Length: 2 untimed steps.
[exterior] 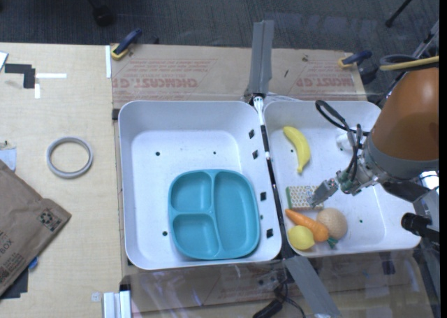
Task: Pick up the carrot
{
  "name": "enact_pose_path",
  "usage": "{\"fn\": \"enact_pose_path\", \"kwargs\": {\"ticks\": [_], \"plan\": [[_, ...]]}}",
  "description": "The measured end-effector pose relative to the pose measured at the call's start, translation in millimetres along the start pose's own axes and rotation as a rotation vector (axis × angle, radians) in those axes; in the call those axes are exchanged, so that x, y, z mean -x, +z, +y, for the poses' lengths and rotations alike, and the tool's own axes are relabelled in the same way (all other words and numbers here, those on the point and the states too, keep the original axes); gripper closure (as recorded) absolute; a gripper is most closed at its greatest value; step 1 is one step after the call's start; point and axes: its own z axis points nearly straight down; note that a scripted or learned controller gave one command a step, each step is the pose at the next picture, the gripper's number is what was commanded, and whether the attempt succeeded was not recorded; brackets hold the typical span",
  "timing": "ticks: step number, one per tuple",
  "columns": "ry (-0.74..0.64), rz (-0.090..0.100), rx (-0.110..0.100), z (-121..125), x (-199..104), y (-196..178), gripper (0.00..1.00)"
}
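Lying untouched at near edge of right bin [363,240]: carrot [307,225], wedged between lemon [301,238] on near side and brown potato [333,223] on right. Just beyond: small speckled sponge [300,196]. Hovering above sponge, gripper [323,193], state impossible to judge. Farther back: banana [297,147]. Left bin [140,170]: teal divided plate [214,214]. Judged progress: approach only; descent, grasp, lift all remaining.

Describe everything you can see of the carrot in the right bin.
The carrot is small, orange, smooth and plastic-looking, with a green stub at its lower right end. It lies flat and slanted near the right bin's front wall, touching the lemon below it and the potato beside it. The gripper is above it, not holding it.
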Motion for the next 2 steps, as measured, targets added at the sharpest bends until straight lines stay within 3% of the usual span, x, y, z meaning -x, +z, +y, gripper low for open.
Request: {"fn": "enact_pose_path", "kwargs": {"ticks": [1, 2], "plan": [[-0.094, 0.001, 0.000, -9.9, 21.2, 99.6, 0.00], [-0.092, 0.001, -0.001, -9.3, 22.7, 93.4, 1.00]]}}
